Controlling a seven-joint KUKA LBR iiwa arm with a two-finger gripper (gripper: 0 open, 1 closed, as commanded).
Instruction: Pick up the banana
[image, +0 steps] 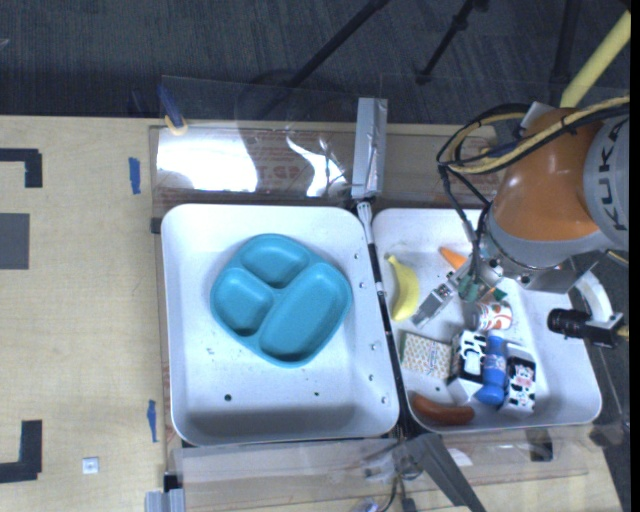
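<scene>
Two shallow white bins sat side by side on the bench. The left bin (190, 300) held a blue divided plate (280, 297) with three compartments, lying roughly in the middle of the bin floor. The right bin (575, 395) held a scatter of small things. The banana (404, 285) lay in that bin's left part, close beside the wall shared with the left bin, its length running up and down the view with a slight curve. The arm (545, 195), grey with its orange band, reached in from the right and bent down over the upper middle of the right bin. The gripper (455, 290) hung just to the right of the banana, with a grey metallic part slanting toward the fruit's lower end; nothing was seen between the fingers, and whether they stood apart or together could not be told from this slanted view. A small orange piece (453, 256) lay just above the gripper. Below the banana lay a patterned square packet (425, 355), and to its right a blue bottle (493, 375) among black-and-white cartons (520, 380). A reddish-brown sausage-shaped thing (441, 409) lay along the bin's near edge.
</scene>
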